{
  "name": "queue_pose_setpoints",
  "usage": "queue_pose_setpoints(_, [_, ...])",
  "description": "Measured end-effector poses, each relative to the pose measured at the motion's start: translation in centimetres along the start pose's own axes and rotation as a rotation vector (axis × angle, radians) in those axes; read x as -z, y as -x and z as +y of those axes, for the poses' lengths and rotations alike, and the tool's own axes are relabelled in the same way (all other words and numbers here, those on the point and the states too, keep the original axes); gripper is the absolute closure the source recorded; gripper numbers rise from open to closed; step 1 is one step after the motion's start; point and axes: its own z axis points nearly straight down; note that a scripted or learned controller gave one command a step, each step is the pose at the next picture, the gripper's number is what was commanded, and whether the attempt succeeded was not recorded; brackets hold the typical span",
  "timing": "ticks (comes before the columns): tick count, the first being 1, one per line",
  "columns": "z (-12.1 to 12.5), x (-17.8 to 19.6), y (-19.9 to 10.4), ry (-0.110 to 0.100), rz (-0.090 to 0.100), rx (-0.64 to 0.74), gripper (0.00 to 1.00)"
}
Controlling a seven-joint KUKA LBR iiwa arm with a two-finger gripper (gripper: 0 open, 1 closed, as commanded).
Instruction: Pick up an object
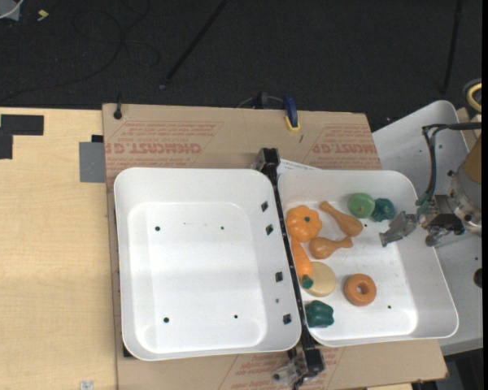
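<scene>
We see two white bins mid-frame: left bin (138,218) w/ lots of open room, right bin (427,315) w/ toys crowded along its left edge & top, incl. an orange donut (359,289), pumpkin (303,223), green pieces. The gripper (413,227) hangs over the right bin's right part, reaching in from frame right, fingers apart w/ nothing between them.

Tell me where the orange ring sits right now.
The orange ring lies in the right bin, toward the near edge in the camera view, just right of the cream disc and up-right of the dark green toy.
</scene>
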Motion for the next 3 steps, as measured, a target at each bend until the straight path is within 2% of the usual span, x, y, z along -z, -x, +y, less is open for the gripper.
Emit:
queue_pose_setpoints(1, [2.8, -13.2, -6.0, -0.01, 0.006, 0.005, 0.0])
queue_pose_setpoints(2, [7.6, -13.7, -11.0, 0.007, -0.014, 0.001, 0.0])
queue_pose_setpoints(3, [7.4, -12.8, -11.1, -0.002, -0.002, -0.004, 1.0])
